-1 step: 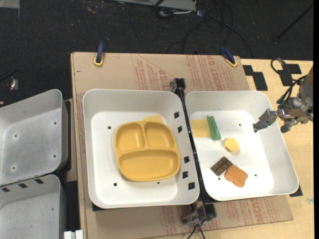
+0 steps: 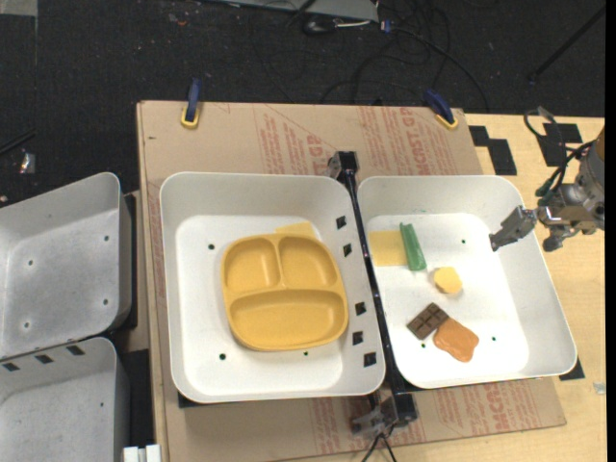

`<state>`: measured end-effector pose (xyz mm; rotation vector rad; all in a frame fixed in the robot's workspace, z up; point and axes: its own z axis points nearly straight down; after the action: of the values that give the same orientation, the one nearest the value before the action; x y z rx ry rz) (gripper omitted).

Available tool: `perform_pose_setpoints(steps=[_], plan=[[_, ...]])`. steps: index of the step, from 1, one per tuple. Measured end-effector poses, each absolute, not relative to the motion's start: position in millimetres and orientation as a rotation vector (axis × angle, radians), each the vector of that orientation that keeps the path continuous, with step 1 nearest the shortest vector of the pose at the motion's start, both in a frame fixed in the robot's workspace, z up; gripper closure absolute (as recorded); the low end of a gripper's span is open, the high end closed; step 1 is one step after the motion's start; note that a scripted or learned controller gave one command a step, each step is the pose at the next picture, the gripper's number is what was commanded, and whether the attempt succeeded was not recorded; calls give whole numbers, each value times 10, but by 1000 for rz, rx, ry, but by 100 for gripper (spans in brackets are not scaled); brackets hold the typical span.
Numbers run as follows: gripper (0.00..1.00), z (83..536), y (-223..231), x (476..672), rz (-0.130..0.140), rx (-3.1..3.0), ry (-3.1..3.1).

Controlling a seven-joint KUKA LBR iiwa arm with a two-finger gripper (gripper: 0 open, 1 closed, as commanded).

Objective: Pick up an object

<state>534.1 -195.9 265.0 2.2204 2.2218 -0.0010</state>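
The gripper (image 2: 532,231) hangs at three o'clock over the right bin's (image 2: 539,268) rim, its two fingers spread with nothing between them. In that bin, a green stick (image 2: 413,246) touches a yellow slab (image 2: 386,248) near center, with a yellow lump (image 2: 448,280) just beside, and a brown chocolate piece (image 2: 427,320) touches an orange piece (image 2: 455,340) toward six o'clock. The left bin (image 2: 183,258) holds a yellow divided tray (image 2: 285,292).

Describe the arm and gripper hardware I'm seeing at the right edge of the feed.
The gripper is dark grey metal, with one slim angular finger pointing toward the right bin. Behind it sits a lighter grey, rounded wrist section with dark cabling looping above. Most of the arm is cut off by the frame edge.
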Motion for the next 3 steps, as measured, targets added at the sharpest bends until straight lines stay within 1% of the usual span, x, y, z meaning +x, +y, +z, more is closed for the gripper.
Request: perform_pose_setpoints(steps=[1,2,3], plan=[[0,2214,-1933,5310,-4,2225,2223],[0,1655,-1867,5218,-4,2227,2224],[0,1153,-1883,5303,-3,2226,2223]])
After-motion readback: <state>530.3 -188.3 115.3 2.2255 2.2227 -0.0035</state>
